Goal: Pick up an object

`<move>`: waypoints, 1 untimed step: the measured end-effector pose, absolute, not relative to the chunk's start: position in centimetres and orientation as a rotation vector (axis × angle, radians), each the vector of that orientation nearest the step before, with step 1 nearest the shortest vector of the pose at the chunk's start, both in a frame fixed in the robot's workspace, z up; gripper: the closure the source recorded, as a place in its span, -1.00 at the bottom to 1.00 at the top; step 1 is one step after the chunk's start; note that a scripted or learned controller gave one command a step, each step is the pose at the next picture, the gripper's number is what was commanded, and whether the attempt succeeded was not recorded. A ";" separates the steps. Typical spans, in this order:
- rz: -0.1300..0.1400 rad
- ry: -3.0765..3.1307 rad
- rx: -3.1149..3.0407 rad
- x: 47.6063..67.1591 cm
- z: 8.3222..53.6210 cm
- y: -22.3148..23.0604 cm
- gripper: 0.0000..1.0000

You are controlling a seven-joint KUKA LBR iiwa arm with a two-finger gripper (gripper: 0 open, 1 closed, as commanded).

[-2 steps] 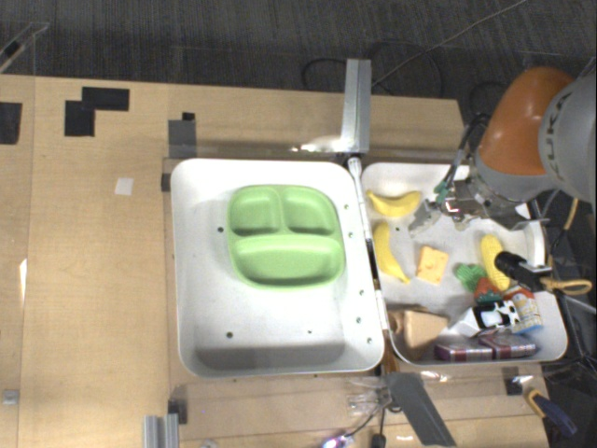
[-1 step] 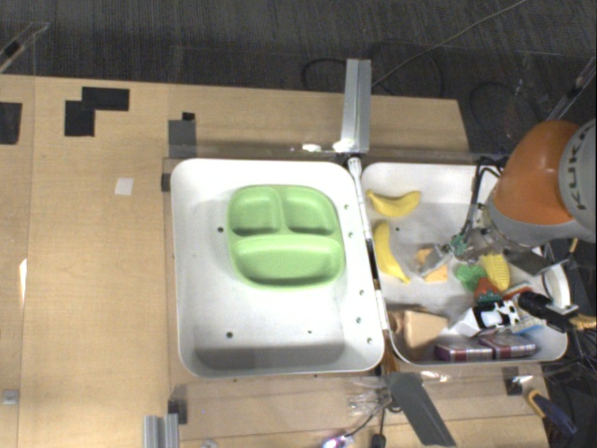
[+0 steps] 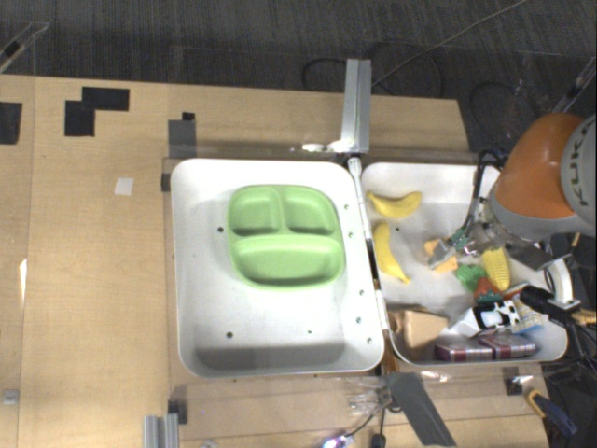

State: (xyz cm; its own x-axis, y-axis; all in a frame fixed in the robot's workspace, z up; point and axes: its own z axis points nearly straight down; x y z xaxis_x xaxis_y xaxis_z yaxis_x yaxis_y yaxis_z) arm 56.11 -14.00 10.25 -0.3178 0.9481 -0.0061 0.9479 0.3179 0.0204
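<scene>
The right bin holds several objects. One yellow banana lies near the far wall and a second banana lies along the left wall. An ear of corn, a small green piece and small orange pieces sit in the middle. My gripper hangs low over the orange pieces, just left of the corn. The grey arm with its orange band comes in from the right and hides part of the bin's right side.
A green divided plate lies in the left bin. At the right bin's front lie a brown item, a dark flat box and a black-and-white item. A metal post stands behind the bins.
</scene>
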 end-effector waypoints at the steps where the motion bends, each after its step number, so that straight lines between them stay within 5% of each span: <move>1: 0.007 2.577 1.785 57.3 19.1 -8.7 1.00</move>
